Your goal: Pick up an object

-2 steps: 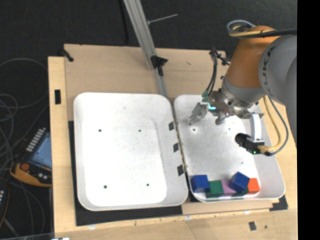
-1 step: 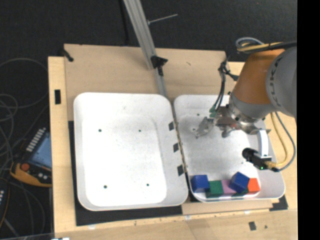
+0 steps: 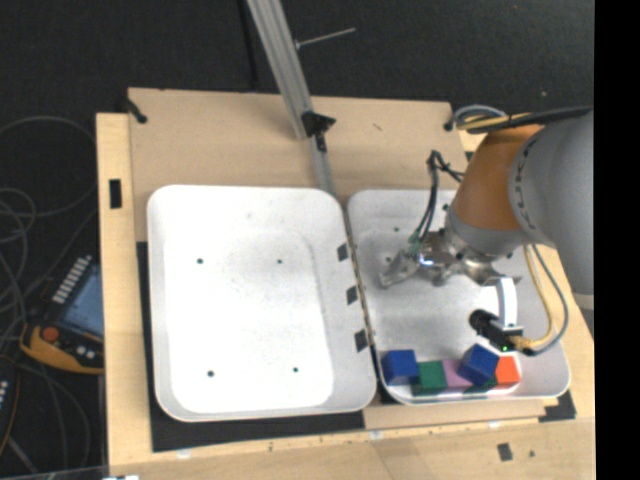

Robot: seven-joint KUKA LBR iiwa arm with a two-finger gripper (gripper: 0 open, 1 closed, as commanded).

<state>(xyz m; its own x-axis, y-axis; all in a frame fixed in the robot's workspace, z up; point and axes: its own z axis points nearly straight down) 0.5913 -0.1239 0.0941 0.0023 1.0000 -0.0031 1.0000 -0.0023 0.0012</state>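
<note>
Hand [image 3: 400,268] low in the middle of the right bin [image 3: 400,208], at the end of the grey arm [image 3: 520,193] coming in from the right. Hard to tell if open or shut. Nothing seen in its grip. Well below, along the bin's lower edge: blue block [image 3: 400,365], green block [image 3: 431,376], pink piece [image 3: 456,376], second blue block [image 3: 479,363], orange block [image 3: 507,370]. Left bin [image 3: 250,298] beside it on the tan worktop [image 3: 200,138].
</note>
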